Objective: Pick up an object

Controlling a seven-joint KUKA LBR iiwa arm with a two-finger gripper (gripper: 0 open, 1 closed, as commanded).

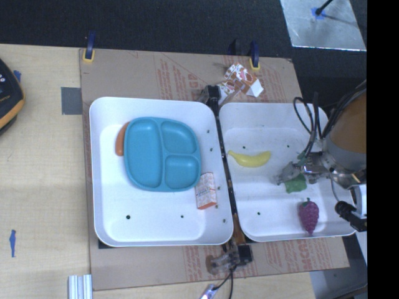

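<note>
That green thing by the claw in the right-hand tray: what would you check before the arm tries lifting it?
1. Gripper at the green object: ok.
2. Fingers closed on it: cannot tell.
3. Banana apart from the gripper: ok.
4. Purple grapes apart from the green object: ok.
5. Green object away from the right bin's wall: ok.

Grey arm [349, 143] with a rounded orange band above the wrist. Black cables [310, 122] looped beside it, running down toward a metallic, silver-grey gripper [293, 174]. White fitting with a black piece at the lower edge.
</note>
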